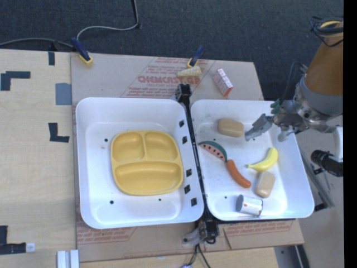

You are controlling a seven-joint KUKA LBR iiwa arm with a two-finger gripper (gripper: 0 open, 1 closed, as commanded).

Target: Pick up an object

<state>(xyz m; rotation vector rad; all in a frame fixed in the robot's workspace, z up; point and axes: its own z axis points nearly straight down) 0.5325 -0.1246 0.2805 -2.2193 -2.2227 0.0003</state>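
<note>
Camera view, 2 white bins side by side on a cardboard sheet.

Left bin (89, 149): a yellow plate (147, 162) w/ 3 sections sits in the middle. White floor shows all round it, more on the left and near sides. Plate is well apart from every wall.

Right bin (301, 200): lots of small things here.
- Tan block (230, 128), far side, near the middle.
- Watermelon slice (214, 148), close to the left wall.
- Orange carrot (238, 173), just right of the slice, lying at a slant.
- Banana (265, 159), right of the carrot, close to it but not touching.
- Second tan block (265, 183), just near of the banana, about touching its end.
- White can (249, 204) on its side, close to the near wall.

Most open floor in this bin is the far left corner and the near left corner. The right part is crowded. The banana and second block sit not far from the right wall.

Outside the bins, on the cardboard at the far side: a small red and white box (223, 81), a yellow bit (189, 71) and a blue clip (82, 50).

Arm comes in from the right, over the far right corner of the right bin. Orange band is up top, grey wrist below it. The gripper (271, 127) points left and a bit down, between the far tan block and the banana. Its 2 fingers are spread apart w/ nothing between them. One finger tip is just right of the far tan block, not touching it as far as I can see.
</note>
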